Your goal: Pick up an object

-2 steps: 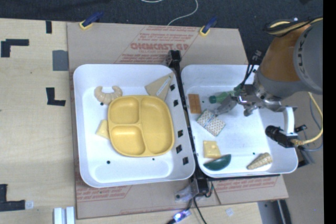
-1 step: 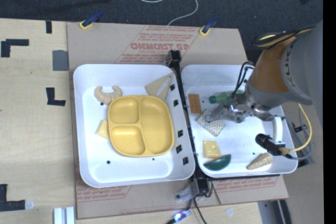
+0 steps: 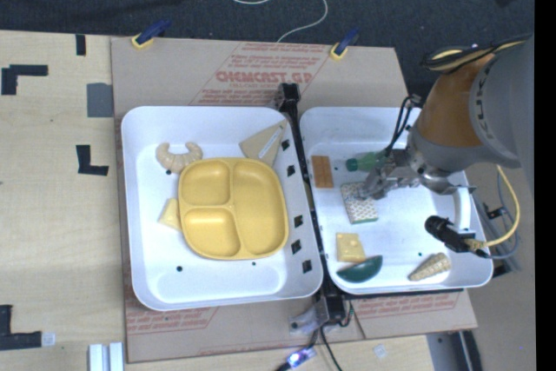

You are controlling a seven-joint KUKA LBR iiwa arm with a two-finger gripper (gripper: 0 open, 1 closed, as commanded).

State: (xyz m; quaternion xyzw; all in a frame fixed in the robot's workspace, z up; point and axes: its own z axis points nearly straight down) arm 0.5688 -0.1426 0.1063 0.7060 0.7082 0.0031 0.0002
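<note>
My gripper [image 3: 375,184] hangs low in the right bin [image 3: 395,128], at the upper edge of a pale waffle-patterned square [image 3: 361,208]. A small green object [image 3: 360,162] lies just behind it, partly covered by the wrist. Further left sits a brown cracker [image 3: 321,171]. Nearer the front lie a yellow block [image 3: 350,247], a dark green wedge [image 3: 359,268] and a tan cone [image 3: 430,267]. Whether anything is held, I cannot tell.
The left bin [image 3: 143,274] holds a yellow divided plate [image 3: 233,208], a tan curled pastry [image 3: 177,155], a beige wedge [image 3: 265,142] and a yellow piece [image 3: 168,213]. A black divider [image 3: 300,187] runs between the bins. The arm [image 3: 460,113] covers the right bin's right side.
</note>
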